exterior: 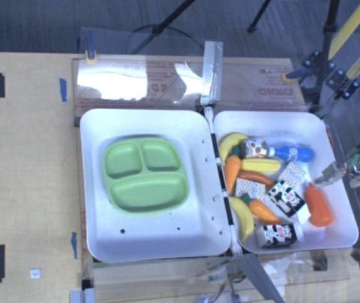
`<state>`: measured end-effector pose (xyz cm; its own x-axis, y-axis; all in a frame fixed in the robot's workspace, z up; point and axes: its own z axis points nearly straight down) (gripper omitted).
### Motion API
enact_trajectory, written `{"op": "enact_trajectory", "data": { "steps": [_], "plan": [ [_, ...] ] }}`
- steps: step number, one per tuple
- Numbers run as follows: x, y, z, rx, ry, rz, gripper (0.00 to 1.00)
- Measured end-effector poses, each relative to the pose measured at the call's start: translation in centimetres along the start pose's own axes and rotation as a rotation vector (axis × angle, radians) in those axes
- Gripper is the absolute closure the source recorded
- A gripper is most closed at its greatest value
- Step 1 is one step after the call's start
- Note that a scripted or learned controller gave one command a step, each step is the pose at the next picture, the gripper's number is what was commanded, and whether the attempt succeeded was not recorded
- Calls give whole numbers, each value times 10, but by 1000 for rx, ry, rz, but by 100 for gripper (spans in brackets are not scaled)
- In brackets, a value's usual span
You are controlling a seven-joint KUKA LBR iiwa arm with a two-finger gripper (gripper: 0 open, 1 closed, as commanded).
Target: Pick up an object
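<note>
From my seat, nearest the camera along the front of the right bin [339,232] I see a small cow-print carton [276,233] and, beside it to the left, a banana [243,216] lying by the divider. Just behind them a carrot [263,211] lies slanted, touching a second cow-print carton [287,197], and an orange bottle [319,206] sits near the bin's right wall. Further back I make out a hot dog [256,177], a corn cob [261,165] and another carrot [232,173] standing along the divider. At the rear of the pile are a second banana [230,144], a small bottle with a red label [256,149] and a blue bottle [292,153].

The gripper [335,173] comes in from the right, low over the bin's right edge, just above the orange bottle; I cannot tell how its fingers stand, and I see nothing held in it.

In the left bin [98,226] a green divided tray [146,173] lies flat in the middle. Both bins rest on the wooden bench [28,169], with clear plastic sheeting [129,81] behind them.
</note>
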<state>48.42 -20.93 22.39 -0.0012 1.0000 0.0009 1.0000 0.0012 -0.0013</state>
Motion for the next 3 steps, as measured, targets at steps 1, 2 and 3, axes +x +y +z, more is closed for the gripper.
{"op": "enact_trajectory", "data": {
  "steps": [1,2,3],
  "plan": [
    [51,44,57,1,0,-51,0],
    [24,108,138,-5,-3,35,0],
    [24,110,126,-10,-4,31,100]
  ]
}}
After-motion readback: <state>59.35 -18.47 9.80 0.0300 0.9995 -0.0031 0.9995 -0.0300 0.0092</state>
